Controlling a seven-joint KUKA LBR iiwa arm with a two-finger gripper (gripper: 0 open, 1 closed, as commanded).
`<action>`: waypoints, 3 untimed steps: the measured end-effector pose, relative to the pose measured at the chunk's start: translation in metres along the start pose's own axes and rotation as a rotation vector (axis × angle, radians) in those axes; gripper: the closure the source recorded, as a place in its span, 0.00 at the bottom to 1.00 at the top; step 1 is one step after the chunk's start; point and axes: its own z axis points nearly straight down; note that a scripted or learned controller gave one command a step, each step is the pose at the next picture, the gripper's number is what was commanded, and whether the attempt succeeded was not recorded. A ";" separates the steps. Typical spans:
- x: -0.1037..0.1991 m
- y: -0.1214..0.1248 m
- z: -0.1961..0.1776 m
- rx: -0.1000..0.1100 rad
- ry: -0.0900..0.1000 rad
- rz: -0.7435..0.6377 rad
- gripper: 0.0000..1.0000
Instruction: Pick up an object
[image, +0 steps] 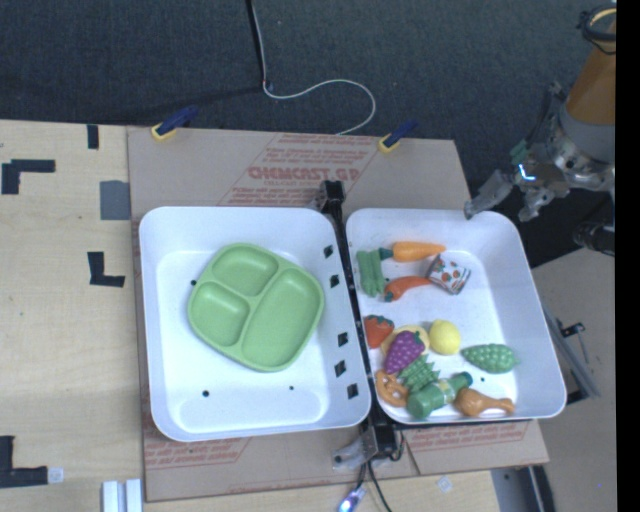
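Observation:
The right bin (530, 300) holds several toy foods: an orange carrot (416, 250), green beans (370, 272), a red pepper (405, 288), a small spotted white can (449, 274), a tomato (377, 330), purple grapes (402, 351), a yellow lemon (444, 337), a bumpy green fruit (488, 357), and an orange drumstick (482, 404). My gripper (505, 203) hangs above the bin's far right corner, off from all the toys. Its fingers stand open with nothing between them.
The left bin (165, 330) bears a green divided plate (257, 305). Both bins rest on a cardboard sheet (290, 170) held by clips. A white cable (300, 95) loops behind it. The arm's orange band (598, 80) is at the top right.

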 end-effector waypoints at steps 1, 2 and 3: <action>0.000 0.000 -0.010 0.000 -0.001 -0.001 1.00; 0.086 0.008 -0.153 -0.019 0.000 -0.010 1.00; 0.111 0.001 -0.295 -0.019 -0.002 -0.004 1.00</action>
